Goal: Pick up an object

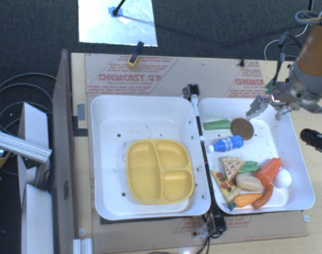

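The gripper (pixel 267 106) hangs over the far right edge of the right bin (pixel 301 157), its two fingers spread apart with nothing between them — one finger (pixel 255 108) points down toward the bin's rear wall, the other sits near the rim. Above it the arm (pixel 312 62) shows its orange band at the view's right. Nearest below the gripper lie a brown disc (pixel 242 128) and, touching its left side, a green piece (pixel 217 124). Just in front of these rests a blue bottle (pixel 228 143) on its side. The front of that bin holds a close heap — a waffle wedge (pixel 232 167), a pizza slice (pixel 222 182), a red pepper (pixel 269 170), a white egg (pixel 283 179), a carrot (pixel 247 199) and a sausage (pixel 264 195). The left bin (pixel 113 120) holds a yellow tray (pixel 159 170) with three compartments.
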